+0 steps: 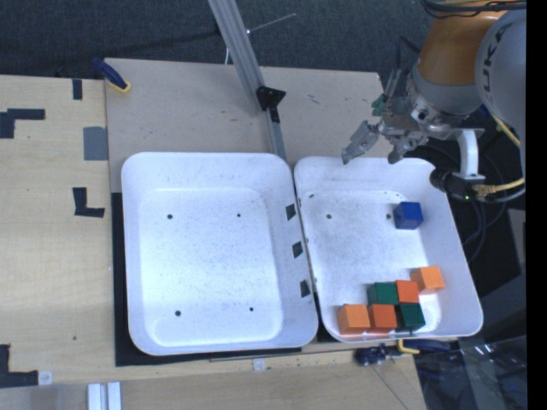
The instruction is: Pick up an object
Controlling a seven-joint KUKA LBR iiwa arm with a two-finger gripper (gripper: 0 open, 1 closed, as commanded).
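Nothing grasped yet: gripper (pixel 376 146), fingers spread wide and holding nothing, hangs above the right bin's (pixel 359 171) far rim. Blue block (pixel 408 215) lies inside that bin, near the gripper; orange and green blocks (pixel 391 305) cluster at its near corner.

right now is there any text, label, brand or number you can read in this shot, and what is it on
"UK": partial dark letters on the grey robot arm casing at the right edge, cut off by the frame; likely part of a brand name, but the rest cannot be read.
No readable text on the two shallow white plastic bins, the coloured blocks or the pale wooden bench; its dark tape marks are shapes, not letters.
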